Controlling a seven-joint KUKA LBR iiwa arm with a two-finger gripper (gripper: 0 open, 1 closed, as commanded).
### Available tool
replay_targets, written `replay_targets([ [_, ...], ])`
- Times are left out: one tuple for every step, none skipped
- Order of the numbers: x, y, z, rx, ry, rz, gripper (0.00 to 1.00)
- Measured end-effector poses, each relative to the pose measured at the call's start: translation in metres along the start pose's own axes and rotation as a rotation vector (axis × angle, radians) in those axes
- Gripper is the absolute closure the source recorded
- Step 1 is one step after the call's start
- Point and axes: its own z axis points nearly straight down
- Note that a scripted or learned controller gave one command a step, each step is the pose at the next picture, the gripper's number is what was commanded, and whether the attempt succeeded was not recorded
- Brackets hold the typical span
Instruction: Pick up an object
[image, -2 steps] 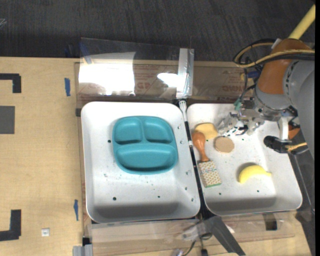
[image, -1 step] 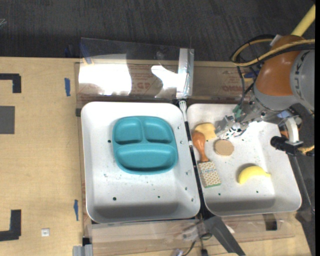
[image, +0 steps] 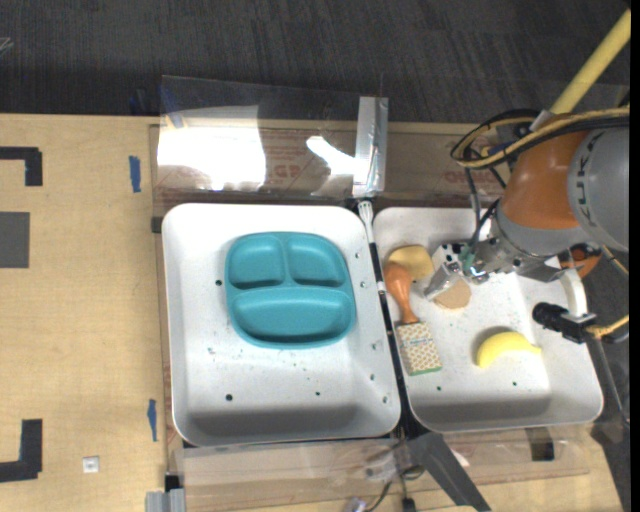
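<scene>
Plywood table (image: 70, 300) carries two bins; at right centre the end effector (image: 452, 268) hovers over a tan rounded piece (image: 453, 296), probably light and rigid; its opening cannot be told

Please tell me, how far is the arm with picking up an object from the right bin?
Done: the arm has reached into the right bin, and the tool is low beside a tan round piece. In hand: nothing that I can see held. Left: the grasp and the lift. The yellow banana-like object, the orange-handled brush and the teal divided tray in the left bin lie untouched.
</scene>
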Motion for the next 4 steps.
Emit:
replay_targets([
  [-0.024, 0.045, 0.012, 0.059, 0.024, 0.325, 0.00],
  [0.010, 0.036, 0.011, 0.003, -0.007, 0.277, 0.00],
  [0.011, 0.036, 0.001, 0.003, -0.006, 0.277, 1.00],
  [-0.008, 0.063, -0.141, -0.001, -0.001, 0.594, 1.00],
])
